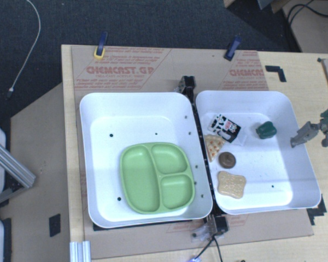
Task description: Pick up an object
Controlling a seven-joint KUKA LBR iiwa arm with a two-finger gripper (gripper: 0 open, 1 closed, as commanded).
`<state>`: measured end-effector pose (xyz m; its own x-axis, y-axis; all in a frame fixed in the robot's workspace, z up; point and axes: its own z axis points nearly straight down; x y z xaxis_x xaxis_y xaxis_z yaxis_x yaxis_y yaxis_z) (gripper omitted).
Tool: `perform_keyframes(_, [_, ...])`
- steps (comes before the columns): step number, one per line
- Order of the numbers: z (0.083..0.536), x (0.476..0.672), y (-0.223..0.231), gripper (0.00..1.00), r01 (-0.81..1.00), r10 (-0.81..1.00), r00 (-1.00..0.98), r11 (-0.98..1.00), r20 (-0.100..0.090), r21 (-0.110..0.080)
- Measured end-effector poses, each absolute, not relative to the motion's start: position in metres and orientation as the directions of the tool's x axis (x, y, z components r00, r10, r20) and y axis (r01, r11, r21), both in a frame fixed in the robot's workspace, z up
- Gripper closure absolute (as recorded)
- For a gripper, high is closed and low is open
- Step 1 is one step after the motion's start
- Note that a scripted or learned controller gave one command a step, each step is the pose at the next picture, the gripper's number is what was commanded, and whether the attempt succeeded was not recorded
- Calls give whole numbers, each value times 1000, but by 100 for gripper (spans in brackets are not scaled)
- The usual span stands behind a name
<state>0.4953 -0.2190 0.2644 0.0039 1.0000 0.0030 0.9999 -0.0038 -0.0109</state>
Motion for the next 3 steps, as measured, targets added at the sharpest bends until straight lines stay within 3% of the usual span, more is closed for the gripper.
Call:
perform_keyframes(1, [270,498,-218,0,1000,1000,0,0,0,0])
perform_keyframes(2, [215,488,-213,0,1000,1000,1,0,3,-6])
perform_keyframes(3, [163,496,-207,0,1000,1000,0,0,3,-6])
